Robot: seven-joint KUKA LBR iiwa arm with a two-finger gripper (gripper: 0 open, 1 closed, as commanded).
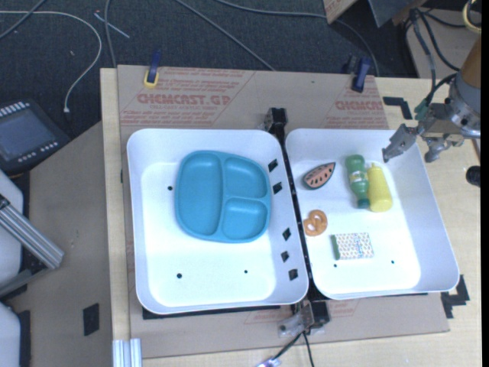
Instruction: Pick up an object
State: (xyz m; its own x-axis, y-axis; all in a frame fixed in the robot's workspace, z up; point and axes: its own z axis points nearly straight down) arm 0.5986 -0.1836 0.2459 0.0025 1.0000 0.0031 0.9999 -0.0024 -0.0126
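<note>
- Camera view, and we start nearest, at six o'clock in the right bin (428,205): a flat speckled sponge (352,245), soft-looking and rectangular, lies low; we reckon fingers could skid over it.
- Just up from it, at about nine o'clock in that bin, a small ring-shaped pretzel (315,222), thin and glossy brown, which could easily flick away.
- Across in the left bin (153,258), a smooth blue divided plate (223,196) with three compartments.
- Further on, a watermelon slice (318,175) toy beside the dividing rim.
- At twelve o'clock, a green bottle (354,179) and a yellow bottle (379,187) lie touching: rounded, slick plastic. We fear a pinch on one rolls both.
- Farthest, at two o'clock, our gripper (416,145) hovers over the bin's rim, fingers spread apart, holding nothing.
</note>
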